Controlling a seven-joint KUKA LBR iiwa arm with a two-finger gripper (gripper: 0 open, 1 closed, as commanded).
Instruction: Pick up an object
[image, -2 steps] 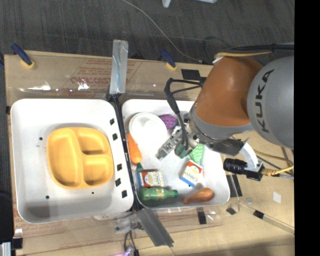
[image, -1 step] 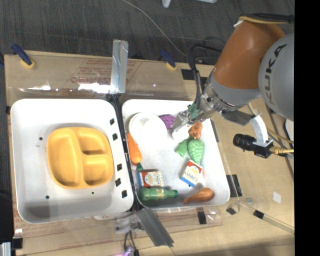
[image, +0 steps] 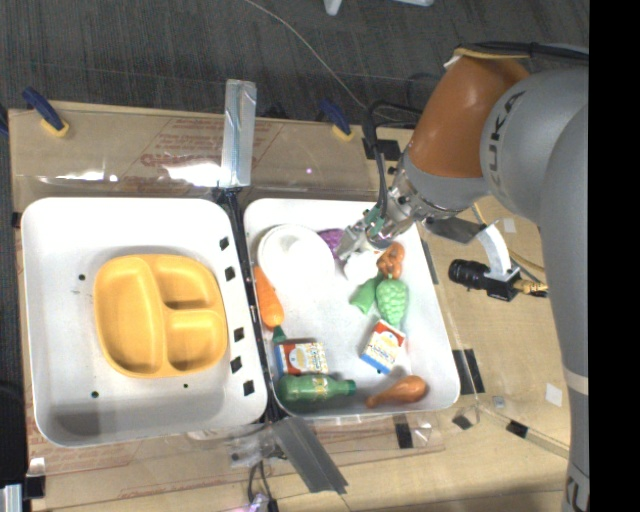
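My gripper (image: 362, 240) hangs over the back of the right bin (image: 440, 330), just above a purple thing (image: 331, 240) and the rim of a white plate (image: 290, 250). A small orange-brown toy (image: 391, 260) lies just right of the gripper. Lower in the bin lie a green bunch of grapes (image: 390, 298), a small carton (image: 384, 347), an orange carrot (image: 268, 300), a small can (image: 303, 357), a green bottle (image: 315, 387) and a brown drumstick (image: 398, 391). I see nothing held between the fingers.
The left bin (image: 50, 240) holds a yellow divided tray (image: 160, 312). A metal bracket (image: 239, 130) stands at the back between the two bins. Cardboard and blue clamps line the far edge of the bench.
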